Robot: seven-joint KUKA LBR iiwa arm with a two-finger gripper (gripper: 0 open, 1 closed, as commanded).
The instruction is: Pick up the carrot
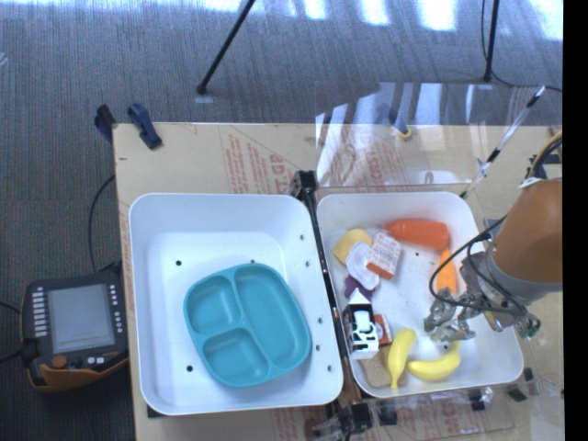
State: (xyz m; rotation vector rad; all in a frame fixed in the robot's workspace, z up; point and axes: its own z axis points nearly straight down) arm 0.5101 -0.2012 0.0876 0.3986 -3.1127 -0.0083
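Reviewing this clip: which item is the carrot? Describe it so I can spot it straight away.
Look in the right bin, up toward its far wall. The carrot lies there on its side, a smooth orange taper just right of a small white and red packet. It is the only long plain orange piece at that end; the bananas at the near edge are yellow.

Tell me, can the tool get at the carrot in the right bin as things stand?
Probably yes. The carrot lies uncovered at the top of the right bin, nothing stacked on it, and the tool hovers in that bin.
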